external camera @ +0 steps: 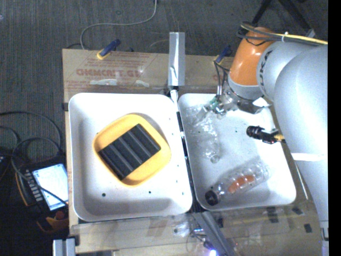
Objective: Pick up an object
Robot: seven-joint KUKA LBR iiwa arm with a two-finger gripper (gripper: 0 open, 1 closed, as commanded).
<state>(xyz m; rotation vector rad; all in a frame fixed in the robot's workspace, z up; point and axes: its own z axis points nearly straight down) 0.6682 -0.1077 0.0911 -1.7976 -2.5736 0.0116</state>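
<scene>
Gripper [217,105] at right bin's [242,153] upper edge
Its state could not be told; open floor was seen above the bottle [242,181].

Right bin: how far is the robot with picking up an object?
Done: the gripper is at the far corner of the right bin, by the crumpled clear plastic. In hand: nothing visibly held. Left: grasp and lift; the clear bottle lies on the bin floor, the yellow block in the left bin.

Yellow tray [133,149], clear bottle [238,183], grey arm [298,89]
</scene>
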